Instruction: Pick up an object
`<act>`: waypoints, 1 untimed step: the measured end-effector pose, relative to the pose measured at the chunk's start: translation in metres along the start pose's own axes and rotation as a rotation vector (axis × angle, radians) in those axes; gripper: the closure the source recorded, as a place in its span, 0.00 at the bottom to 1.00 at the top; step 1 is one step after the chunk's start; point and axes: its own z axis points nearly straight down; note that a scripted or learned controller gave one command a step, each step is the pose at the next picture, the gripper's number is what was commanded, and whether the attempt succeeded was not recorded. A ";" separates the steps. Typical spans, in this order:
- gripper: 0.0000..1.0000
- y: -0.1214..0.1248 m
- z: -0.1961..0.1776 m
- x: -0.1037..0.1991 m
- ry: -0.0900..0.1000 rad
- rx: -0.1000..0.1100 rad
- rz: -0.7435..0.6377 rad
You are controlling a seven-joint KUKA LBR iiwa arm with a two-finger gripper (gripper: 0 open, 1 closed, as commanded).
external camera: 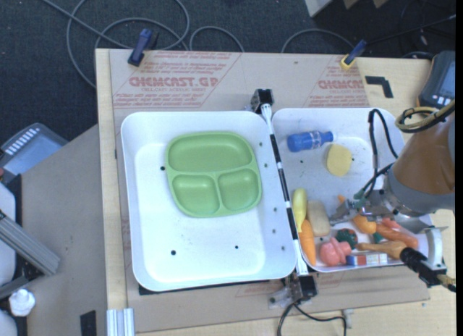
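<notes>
The camera view looks down at a slant on a tabletop (181,81) carrying two shallow white bins side by side. The left bin (145,204) holds a green divided plate (213,173) lying flat near its middle. The right bin (289,121) holds the loose things: a blue bottle (309,140) on its side toward the far end, a pale yellow round piece (338,159) just beside it, and, along the near wall, a yellow banana-like piece (298,206), a beige block (318,219), an orange carrot-like piece (308,241) and a pink lump (332,253), all crowded and touching. The arm (427,164) reaches in from the right, and its gripper (359,208) hangs low over this heap; whether the jaws are released or clenched cannot be told, since the wrist and the clutter mask them. By their look the pieces are probably light toy foods, smooth and a little slippery, stiff enough to take a pinch; the banana-like piece or the carrot-like piece would best be taken across its narrow middle. The bottle, lying apart, looks the easiest to isolate but may roll. The orange and red things under the wrist are jumbled and hard to tell apart, and the bin's right side is covered by the arm.
</notes>
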 end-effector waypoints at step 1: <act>1.00 0.000 -0.010 0.001 0.000 -0.001 0.000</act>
